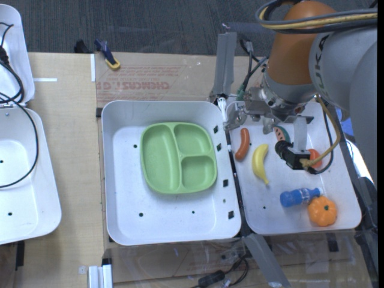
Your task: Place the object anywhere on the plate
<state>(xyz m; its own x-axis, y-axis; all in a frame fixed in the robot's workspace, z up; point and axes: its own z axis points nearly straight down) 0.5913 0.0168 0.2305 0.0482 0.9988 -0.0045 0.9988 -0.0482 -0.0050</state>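
- The green plate [178, 158] looks like smooth moulded plastic with a dull, matt sheen.
- Both white bins [120, 179] look like thin, smooth plastic, faintly glossy at the rims.
- The banana [260, 163], sausage [242, 144] and orange pumpkin [323, 212] in the right bin look like shiny toy plastic.
- The blue bottle [298, 197] is translucent plastic.
- The far bench surface [150, 77] is matt brown cardboard with printed lettering.
- The arm's orange band [294, 47] is smooth and glossy.
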